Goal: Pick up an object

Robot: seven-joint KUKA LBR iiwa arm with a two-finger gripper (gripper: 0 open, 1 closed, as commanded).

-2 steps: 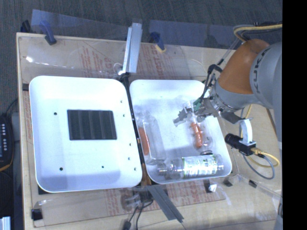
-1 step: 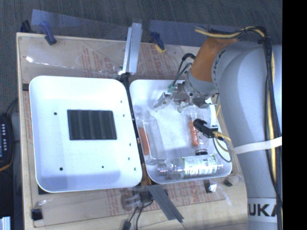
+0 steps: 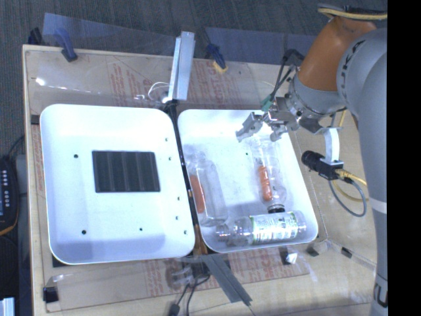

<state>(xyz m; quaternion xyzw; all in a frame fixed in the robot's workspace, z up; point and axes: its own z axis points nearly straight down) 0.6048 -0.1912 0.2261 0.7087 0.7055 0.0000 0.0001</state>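
Observation:
My gripper [image 3: 262, 126] hangs over the back of the right bin [image 3: 217, 120], its two fingers spread apart with nothing between them. Below it lies a clear plastic bottle with an orange part inside [image 3: 266, 176], running front to back. Another clear bottle with an orange strip [image 3: 200, 186] lies along the bin's left wall. A larger clear bottle with a label and a black cap [image 3: 266, 228] lies across the front of that bin.
The left bin [image 3: 66, 137] holds a flat dark ribbed rectangle [image 3: 125, 171] near its middle. An upright metal post [image 3: 180, 64] stands behind the gap between the bins. Blue clamps [image 3: 66, 48] hold the clear sheet at the back. Cables trail at right [image 3: 348, 189].

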